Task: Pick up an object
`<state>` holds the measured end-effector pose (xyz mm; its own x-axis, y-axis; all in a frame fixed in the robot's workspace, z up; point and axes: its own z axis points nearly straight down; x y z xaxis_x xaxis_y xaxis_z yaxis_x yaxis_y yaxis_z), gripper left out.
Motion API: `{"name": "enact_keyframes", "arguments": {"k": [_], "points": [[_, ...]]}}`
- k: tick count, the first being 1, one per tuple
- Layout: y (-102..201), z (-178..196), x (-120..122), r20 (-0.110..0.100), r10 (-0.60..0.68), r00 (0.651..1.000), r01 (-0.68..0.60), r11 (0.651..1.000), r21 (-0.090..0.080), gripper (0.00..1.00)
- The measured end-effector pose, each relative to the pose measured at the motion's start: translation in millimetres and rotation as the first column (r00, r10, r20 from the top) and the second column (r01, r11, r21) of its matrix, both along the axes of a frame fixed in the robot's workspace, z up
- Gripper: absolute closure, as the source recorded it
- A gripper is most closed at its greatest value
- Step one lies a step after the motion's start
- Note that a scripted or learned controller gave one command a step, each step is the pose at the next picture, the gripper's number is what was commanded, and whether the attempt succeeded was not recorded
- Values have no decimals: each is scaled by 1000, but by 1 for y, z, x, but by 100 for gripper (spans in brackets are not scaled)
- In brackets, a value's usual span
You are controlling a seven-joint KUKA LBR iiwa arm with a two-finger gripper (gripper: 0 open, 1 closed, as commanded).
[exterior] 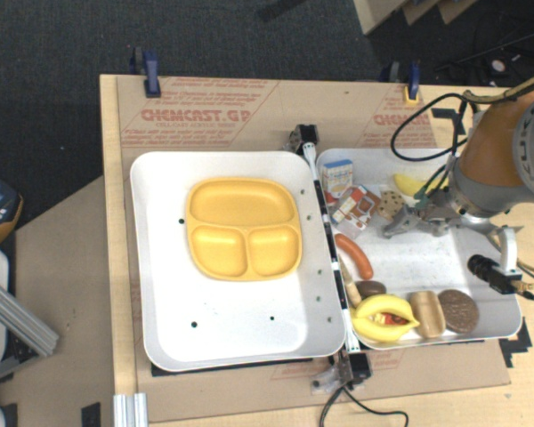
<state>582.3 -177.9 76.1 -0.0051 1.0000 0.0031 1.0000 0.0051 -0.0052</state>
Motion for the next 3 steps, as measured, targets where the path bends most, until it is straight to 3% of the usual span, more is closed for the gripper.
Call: {"name": "enact_keyframes", "arguments": {"k": [1, 2, 3], "points": [[15, 8, 79, -3, -3, 1000, 3, 1000, -5, 0], [-35, 7, 83, -8, -7, 1000, 7, 1000, 11, 0], [3, 9, 84, 0, -3, 1000, 3, 1000, -3, 0]]}}
